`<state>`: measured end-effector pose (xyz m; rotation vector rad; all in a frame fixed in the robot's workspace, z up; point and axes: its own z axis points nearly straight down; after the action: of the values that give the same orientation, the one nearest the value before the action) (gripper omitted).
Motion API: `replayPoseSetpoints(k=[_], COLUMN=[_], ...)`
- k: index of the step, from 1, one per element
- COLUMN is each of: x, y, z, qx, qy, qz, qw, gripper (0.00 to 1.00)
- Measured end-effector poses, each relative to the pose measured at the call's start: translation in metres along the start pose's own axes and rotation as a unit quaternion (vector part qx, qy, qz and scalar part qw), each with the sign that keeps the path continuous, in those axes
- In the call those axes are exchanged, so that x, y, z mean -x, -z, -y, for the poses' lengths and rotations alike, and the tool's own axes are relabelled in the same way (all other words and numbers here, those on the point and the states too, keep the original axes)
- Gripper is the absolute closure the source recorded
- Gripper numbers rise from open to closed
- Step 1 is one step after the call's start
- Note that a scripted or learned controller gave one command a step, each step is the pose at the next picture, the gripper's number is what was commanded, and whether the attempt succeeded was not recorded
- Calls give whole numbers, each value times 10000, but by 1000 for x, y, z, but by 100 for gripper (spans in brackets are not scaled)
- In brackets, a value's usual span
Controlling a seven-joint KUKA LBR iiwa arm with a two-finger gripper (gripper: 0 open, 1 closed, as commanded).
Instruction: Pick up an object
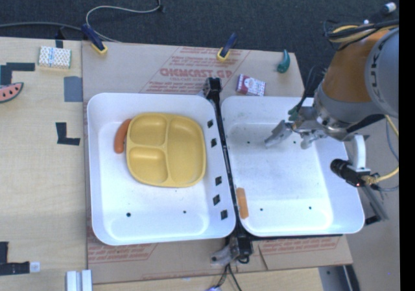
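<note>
Starting far to the gripper's left, well apart from it, the left bin (104,173) holds a yellow divided tray (166,149) with three compartments, lying flat in the bin's upper half. An orange carrot-like piece (120,137) lies against the tray's left edge, partly tucked beside it. A row of black clips (217,153) runs down the seam where the two bins meet.

Nearer the gripper, below and to its left, a second small orange piece (242,203) lies in the right bin (285,218), close against that bin's left wall near the bottom corner. It is apart from the gripper, with bare bin floor between them.

The gripper (288,133) sits over the upper middle of the right bin, reaching in from the right under the grey arm with its orange band (347,69). Its fingers (275,137) are spread apart, one pointing left and down, the other shorter toward the right, and nothing lies between them. Whether the tips touch the bin floor cannot be told.

Above and just left of the gripper, outside the bin on the cardboard (188,69), lies a small red and white packet (249,85). A teal clamp (283,61) grips the cardboard's edge above the gripper.
</note>
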<state>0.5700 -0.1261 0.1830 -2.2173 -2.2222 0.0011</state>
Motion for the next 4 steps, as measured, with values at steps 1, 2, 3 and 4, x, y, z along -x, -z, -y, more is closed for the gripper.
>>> replayPoseSetpoints(k=[1,2,3,4], x=[-32,-33,-33,-31], y=[-22,-12,-13,-69], z=[-34,-34,-34,-47], qx=[0,-3,-4,-8], qy=[0,6,5,-6], qz=[1,-4,-3,9], qw=[10000,10000,10000,10000], gripper=[0,100,0,0])
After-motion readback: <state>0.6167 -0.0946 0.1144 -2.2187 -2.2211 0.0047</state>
